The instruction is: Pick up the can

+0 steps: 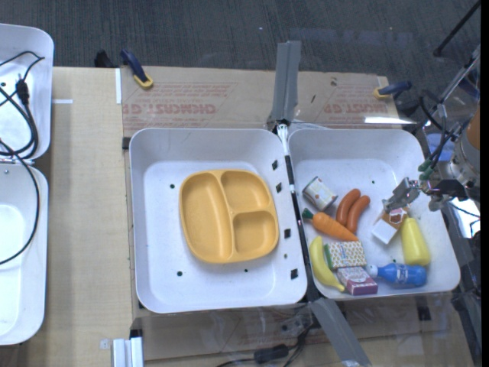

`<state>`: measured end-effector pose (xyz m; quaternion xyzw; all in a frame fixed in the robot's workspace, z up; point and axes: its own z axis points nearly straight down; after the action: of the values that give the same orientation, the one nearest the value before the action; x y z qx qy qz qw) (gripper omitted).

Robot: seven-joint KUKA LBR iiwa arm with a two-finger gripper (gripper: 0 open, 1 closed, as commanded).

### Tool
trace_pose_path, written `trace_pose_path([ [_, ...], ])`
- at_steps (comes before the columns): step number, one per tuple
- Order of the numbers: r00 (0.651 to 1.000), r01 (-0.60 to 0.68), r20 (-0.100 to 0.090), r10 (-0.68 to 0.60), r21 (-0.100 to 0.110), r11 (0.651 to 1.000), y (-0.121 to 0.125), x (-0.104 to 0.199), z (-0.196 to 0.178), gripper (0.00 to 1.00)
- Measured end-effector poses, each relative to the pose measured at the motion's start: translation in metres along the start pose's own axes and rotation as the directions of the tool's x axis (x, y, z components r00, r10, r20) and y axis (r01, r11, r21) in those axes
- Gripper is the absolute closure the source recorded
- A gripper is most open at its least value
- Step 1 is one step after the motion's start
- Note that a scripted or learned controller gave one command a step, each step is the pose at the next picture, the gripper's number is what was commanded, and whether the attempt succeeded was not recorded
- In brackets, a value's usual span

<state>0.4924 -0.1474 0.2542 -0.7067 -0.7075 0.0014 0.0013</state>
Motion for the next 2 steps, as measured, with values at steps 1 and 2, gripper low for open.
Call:
trace_pose_path([
  [1, 1.0, 0.019, -0.001, -0.019, -0.004, 1.0, -0.013, -0.063, 0.153, 0.0],
  [2, 0.995, -0.095, -0.001, 0.095, -0.002, 0.995, -0.015, -0.058, 0.143, 0.0],
])
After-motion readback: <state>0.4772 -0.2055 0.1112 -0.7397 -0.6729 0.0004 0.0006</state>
